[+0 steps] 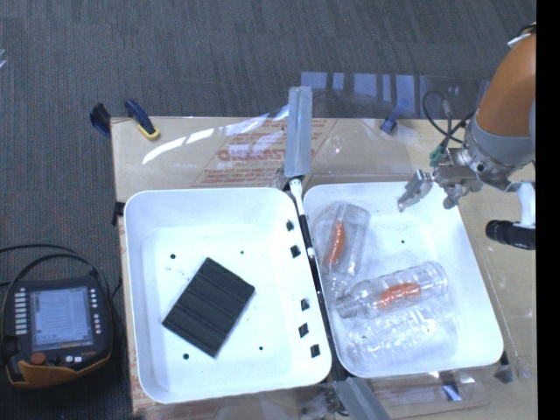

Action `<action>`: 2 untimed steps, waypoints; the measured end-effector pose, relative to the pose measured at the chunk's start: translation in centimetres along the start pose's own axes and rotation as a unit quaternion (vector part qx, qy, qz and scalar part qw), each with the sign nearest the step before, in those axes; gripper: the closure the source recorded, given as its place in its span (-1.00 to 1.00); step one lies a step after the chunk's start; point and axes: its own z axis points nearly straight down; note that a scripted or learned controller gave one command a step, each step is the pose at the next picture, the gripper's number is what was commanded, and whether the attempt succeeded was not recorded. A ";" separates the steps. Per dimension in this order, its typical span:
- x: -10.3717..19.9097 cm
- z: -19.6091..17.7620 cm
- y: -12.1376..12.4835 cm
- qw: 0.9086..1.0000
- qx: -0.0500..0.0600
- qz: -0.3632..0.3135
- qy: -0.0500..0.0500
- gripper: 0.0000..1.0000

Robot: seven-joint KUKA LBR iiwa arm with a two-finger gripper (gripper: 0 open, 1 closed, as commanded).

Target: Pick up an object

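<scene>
I see clear bottles (394, 294) with orange inside lying in right bin (477, 261), black ridged pad (209, 306) in left bin (140, 252), gripper (430, 189) above right bin's far edge, spread apart, holding nothing

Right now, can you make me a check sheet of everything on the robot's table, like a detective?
Surface: a bench with a left bin and a right bin, both shallow and white, side by side.
Job's things: a black ridged pad lies flat in the left bin. Three clear plastic bottles are in the right bin, two with something orange inside, one plain.
Clutter: blue and yellow clamps at the bench's far left corner.
Grippers: the gripper hangs over the right bin's far edge, holding nothing.
Cables: dark cables loop by the wrist.
Surroundings: grey carpet and a handheld control pendant on the floor at the left.
</scene>
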 end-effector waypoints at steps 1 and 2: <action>-3.4 9.6 -4.9 0.999 0.001 -0.033 0.001 -1.00; -3.3 12.9 -11.1 0.999 -0.002 -0.046 0.001 -1.00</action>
